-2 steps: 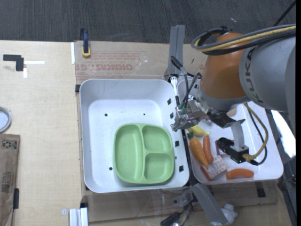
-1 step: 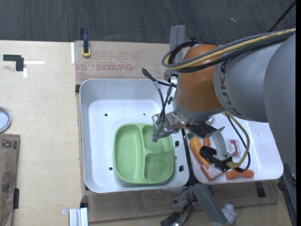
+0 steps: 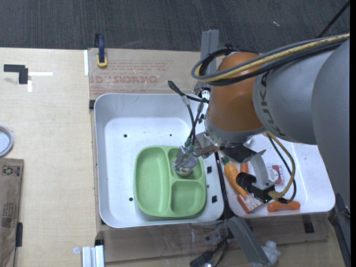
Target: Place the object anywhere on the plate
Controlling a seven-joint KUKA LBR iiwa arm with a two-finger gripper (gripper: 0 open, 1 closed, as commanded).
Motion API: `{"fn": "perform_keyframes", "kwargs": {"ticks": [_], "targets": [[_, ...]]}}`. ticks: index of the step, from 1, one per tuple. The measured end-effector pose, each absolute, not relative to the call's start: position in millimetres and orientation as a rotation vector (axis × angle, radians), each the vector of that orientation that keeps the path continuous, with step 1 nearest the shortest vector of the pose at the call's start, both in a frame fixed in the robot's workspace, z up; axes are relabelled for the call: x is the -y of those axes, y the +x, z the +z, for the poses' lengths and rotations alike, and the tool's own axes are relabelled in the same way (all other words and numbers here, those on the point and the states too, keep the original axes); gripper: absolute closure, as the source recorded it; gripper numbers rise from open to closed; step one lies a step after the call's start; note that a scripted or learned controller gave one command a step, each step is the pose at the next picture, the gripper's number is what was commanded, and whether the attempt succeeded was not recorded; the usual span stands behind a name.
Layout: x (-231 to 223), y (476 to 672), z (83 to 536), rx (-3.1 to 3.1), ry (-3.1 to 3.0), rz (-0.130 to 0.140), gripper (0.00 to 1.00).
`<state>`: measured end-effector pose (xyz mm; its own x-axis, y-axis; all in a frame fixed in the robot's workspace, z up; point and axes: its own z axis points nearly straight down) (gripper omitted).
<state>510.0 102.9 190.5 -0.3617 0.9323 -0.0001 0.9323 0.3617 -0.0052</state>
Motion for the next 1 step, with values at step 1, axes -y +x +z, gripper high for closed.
{"fn": "perform_keyframes", "kwargs": {"ticks": [1], "targets": [[-82.8, 491.8, 251.2, 2.569, -1.806, 0.006, 0.0]]}}
